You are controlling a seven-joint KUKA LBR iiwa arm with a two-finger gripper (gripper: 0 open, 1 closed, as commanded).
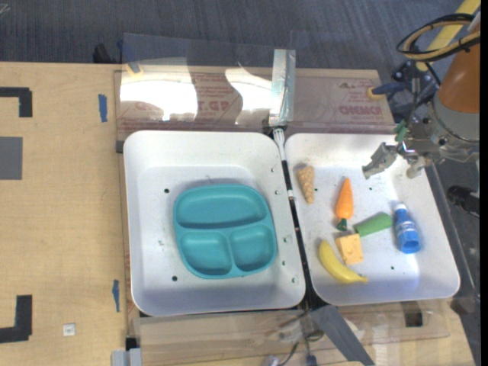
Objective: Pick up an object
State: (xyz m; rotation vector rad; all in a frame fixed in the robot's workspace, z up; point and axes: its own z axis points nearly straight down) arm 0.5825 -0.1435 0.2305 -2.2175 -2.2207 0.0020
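Left bin (pixel 145 204): a teal tray (pixel 223 231) with three compartments is lying at its middle. Right bin (pixel 435 280): a tan cone (pixel 306 181) is lying near the left wall; an orange carrot (pixel 345 197) is pointing up beside it; a banana (pixel 338 262) is touching a cheese wedge (pixel 351 248); a green block (pixel 373 224) is sitting just beside a blue bottle (pixel 406 229). The gripper (pixel 395 162) is hovering over the bin's upper right, fingers spread apart, grasping nothing.
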